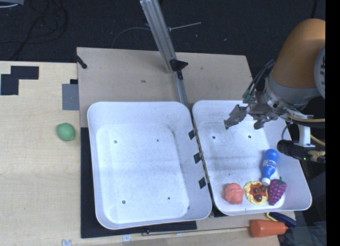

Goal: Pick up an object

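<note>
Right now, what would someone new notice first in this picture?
Probably the arm with its orange band, reaching in from the right, its open pincer hanging above the right bin. Next, the bright toys bunched in that bin's near corner: a bottle, grapes and a pink lump. A green ball sits alone far left.

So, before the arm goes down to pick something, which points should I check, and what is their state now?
1. Gripper open with nothing between its fingers: ok.
2. Objects in the right bin: ok, blue bottle, purple grapes, pink piece, yellow piece.
3. Gripper above a target: not ok, it hangs over bare floor, apart from the group.
4. Targets well separated: not ok, they crowd one corner.
5. Green ball inside a bin: not ok.
</note>
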### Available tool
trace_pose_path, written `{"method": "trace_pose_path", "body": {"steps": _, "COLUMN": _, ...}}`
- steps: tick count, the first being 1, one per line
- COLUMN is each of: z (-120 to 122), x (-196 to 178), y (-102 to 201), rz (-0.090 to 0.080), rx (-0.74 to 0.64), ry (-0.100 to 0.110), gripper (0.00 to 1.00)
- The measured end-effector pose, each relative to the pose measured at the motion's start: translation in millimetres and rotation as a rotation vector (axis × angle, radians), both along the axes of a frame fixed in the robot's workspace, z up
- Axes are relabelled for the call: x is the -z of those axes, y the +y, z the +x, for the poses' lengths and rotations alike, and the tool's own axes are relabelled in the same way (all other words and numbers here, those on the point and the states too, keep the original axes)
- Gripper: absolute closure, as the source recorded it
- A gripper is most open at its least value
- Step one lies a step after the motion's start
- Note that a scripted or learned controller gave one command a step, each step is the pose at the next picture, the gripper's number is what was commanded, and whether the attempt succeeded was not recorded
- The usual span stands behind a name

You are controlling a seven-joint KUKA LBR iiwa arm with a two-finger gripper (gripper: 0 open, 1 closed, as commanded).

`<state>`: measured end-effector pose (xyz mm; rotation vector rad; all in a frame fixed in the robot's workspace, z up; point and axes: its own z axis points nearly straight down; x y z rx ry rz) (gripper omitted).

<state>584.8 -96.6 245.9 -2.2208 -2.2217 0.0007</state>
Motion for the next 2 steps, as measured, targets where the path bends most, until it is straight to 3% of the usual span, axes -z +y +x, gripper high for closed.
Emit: {"method": "trace_pose_path", "body": {"steps": 2, "z": 6.1, "x": 87.3, "y": 2.7, "rz": 0.001, "rx": 0.0, "ry": 0.004, "gripper": 0.0}}
